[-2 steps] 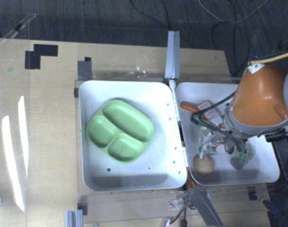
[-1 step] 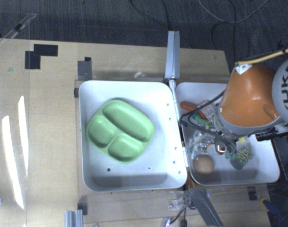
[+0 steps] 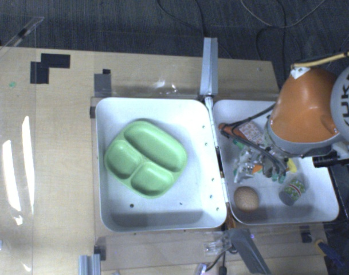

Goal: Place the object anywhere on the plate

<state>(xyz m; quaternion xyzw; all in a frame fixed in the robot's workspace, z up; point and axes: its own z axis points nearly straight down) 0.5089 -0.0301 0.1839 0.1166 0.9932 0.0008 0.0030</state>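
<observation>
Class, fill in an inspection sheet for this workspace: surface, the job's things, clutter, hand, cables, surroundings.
Surface: wooden bench bearing left bin and right bin.
Job's things: green three-compartment plate in left bin; brown ball and small patterned cylinder in right bin.
Clutter: flat packet in right bin.
Hand: hand low over right bin.
Cables: black cables on floor.
Surroundings: dark carpet; black tape marks.

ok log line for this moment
arm over right bin | gripper low among items | green plate in left bin, bare | brown ball loose
</observation>
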